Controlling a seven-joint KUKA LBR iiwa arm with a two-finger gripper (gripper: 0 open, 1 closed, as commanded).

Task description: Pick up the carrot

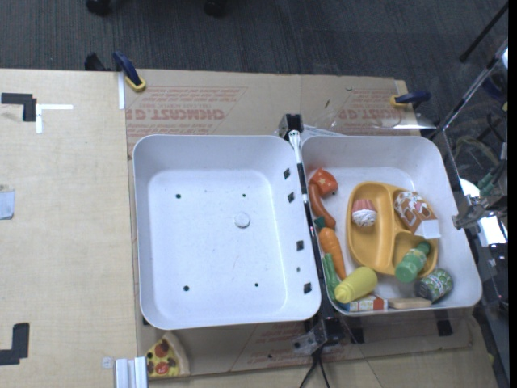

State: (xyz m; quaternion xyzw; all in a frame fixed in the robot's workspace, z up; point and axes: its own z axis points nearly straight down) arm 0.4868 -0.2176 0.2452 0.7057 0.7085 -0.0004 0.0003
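The carrot (331, 250) is a small orange toy with a green top. It lies lengthwise along the left wall of the right bin (440, 168). A red sausage-like piece (321, 209) touches its far end, and a yellow bottle (355, 284) lies at its near end. A yellow divided dish (381, 245) sits just to its right.
An orange-red round toy (323, 182) sits at the back of the right bin. The dish carries a cupcake (364, 214), a waffle-like piece (411, 207) and a green bottle (412, 261). A green can (436, 284) lies near the front. The left bin (153, 241) has a small white disc (242, 221).
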